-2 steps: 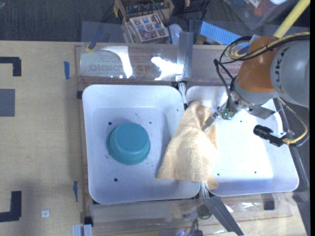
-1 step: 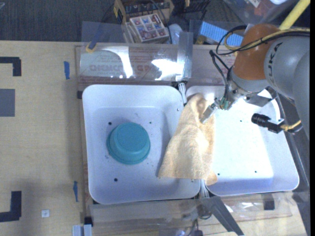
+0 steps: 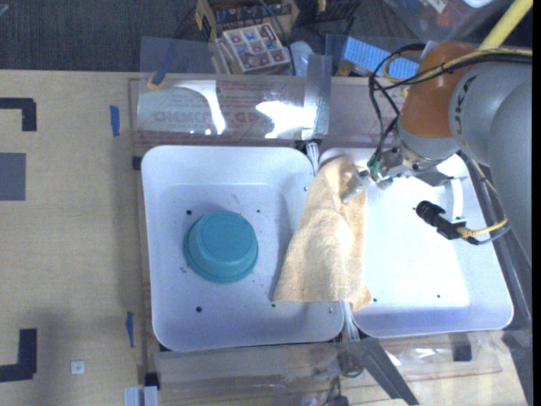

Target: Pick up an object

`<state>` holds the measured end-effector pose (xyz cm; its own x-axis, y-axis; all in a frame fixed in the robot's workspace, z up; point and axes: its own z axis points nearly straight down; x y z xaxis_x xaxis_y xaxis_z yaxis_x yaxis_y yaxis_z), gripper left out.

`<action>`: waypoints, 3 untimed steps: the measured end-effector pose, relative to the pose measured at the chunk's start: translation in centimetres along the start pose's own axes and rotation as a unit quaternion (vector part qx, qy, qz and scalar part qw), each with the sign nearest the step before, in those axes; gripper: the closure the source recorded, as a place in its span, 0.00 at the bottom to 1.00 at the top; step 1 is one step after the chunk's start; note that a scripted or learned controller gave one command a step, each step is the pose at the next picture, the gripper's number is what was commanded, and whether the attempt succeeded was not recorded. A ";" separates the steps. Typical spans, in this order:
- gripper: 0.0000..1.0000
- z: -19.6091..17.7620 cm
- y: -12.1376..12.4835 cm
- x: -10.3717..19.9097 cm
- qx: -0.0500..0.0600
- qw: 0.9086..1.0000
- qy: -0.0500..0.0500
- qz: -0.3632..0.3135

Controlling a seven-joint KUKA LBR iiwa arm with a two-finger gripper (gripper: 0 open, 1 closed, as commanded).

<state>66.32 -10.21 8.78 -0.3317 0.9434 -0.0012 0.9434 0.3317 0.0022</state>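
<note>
From the overhead camera: the tan cloth [image 3: 325,239] is draped over the divider between the two white bins, its far end bunched up at the far-left corner of the right bin [image 3: 439,307]. The gripper [image 3: 365,180] is right at that bunched end, touching it, but I can't tell what the fingers are doing. A teal bowl [image 3: 221,245] sits upside down in the left bin [image 3: 169,176].

The gripper [image 3: 365,178] sits over the right bin [image 3: 439,294], touching the cloth's [image 3: 325,244] top end. The cloth drapes across both bins' shared rim below-left of it. The bowl [image 3: 221,245] lies well left, in the left bin [image 3: 169,184].
</note>
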 end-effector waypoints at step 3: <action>1.00 0.0 -1.0 -4.7 -0.002 0.987 -0.002 -0.161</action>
